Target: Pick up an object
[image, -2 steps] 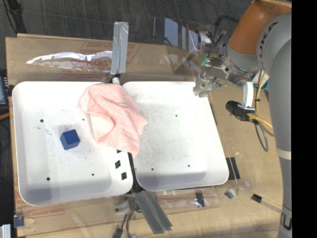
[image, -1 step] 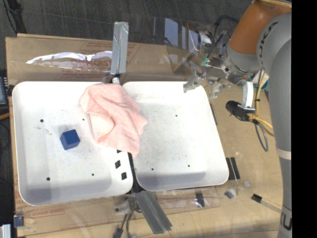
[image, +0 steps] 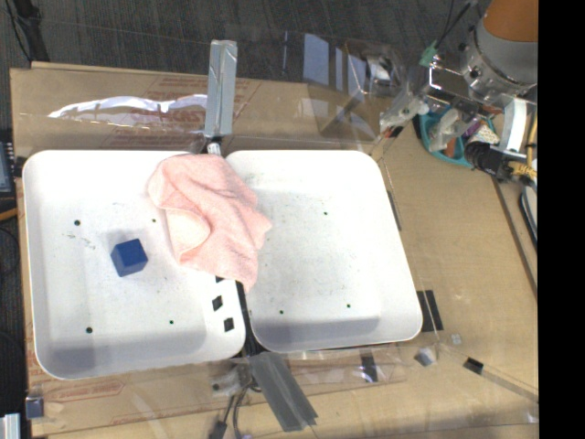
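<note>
A small blue cube [image: 129, 256] sits in the left bin [image: 55, 337], left of its middle. A crumpled pink cloth [image: 212, 218] lies over the inner edge of the left bin, with its right side hanging across the gap onto the right bin [image: 366, 273]. My gripper [image: 457, 122] is up at the top right, outside both bins, beyond the right bin's far right corner. It hangs below the arm's orange band [image: 514, 7]. It is well away from the cube and the cloth, and I see nothing held in it.
The bins rest on a brown cardboard-covered bench [image: 457, 245] with tape strips. A grey upright bracket [image: 221, 90] stands behind the gap between the bins. Cables [image: 526, 218] run down the right side.
</note>
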Robot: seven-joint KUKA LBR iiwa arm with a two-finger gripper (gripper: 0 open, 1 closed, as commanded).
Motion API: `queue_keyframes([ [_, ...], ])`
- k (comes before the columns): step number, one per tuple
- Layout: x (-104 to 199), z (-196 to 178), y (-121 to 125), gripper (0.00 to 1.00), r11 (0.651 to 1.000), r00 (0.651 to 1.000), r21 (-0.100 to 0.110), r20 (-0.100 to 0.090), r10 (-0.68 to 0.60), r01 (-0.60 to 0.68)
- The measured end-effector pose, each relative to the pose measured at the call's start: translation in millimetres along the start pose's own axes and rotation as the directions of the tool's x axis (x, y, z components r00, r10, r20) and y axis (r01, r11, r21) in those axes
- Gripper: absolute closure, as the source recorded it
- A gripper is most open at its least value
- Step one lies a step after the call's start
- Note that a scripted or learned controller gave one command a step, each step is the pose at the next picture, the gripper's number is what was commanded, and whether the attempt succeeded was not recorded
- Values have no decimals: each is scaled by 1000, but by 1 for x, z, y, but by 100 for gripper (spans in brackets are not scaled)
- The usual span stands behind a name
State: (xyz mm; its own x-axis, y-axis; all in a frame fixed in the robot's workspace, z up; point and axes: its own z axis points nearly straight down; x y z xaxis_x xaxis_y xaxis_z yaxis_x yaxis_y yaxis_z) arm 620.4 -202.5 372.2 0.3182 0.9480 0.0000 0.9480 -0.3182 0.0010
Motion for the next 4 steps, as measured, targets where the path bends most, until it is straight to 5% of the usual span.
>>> queue_keyframes([
  [1, 43, 152, 16, 0, 998, 998, 8, 1, -58, 58],
  [2, 16, 65, 30, 0, 998, 998, 2, 0, 56, -56],
  [4, -29, 74, -85, 0, 980, 980, 4, 0, -199, 199],
])
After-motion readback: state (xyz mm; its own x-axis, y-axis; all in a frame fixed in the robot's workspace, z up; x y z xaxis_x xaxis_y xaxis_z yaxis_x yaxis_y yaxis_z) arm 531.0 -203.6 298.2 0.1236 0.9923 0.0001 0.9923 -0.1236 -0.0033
